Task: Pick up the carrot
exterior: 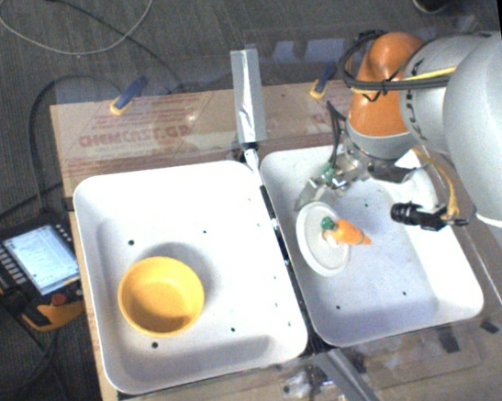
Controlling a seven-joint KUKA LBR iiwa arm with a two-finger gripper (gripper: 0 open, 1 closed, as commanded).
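carrot: lying on small white plate, green top toward plate centre, orange tip overhanging its right rim | plate: in right bin, left part | hand: just above plate's far rim, apart from carrot; opening cannot tell | yellow bowl: left bin, well left of plate

carrot lies on a small white plate (right bin); hand seemingly just above.
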